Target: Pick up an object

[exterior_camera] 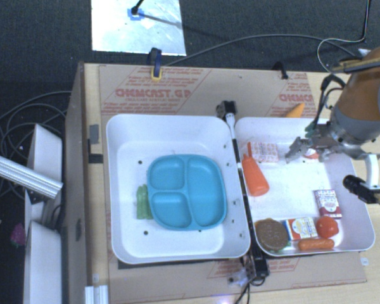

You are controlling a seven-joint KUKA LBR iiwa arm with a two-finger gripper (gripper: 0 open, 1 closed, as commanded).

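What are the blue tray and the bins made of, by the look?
Blue tray: likely moulded plastic, matte, uniform colour, soft rounded compartment walls. Left bin and right bin: probably thin formed plastic, smooth white, rounded corners and a rolled rim; exact material unclear.

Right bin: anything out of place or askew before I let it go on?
One thing: a small orange piece lies outside the right bin, on the board behind its far rim. The orange bottle leans against the divider side. The green item sits wedged beside the blue tray in the left bin.
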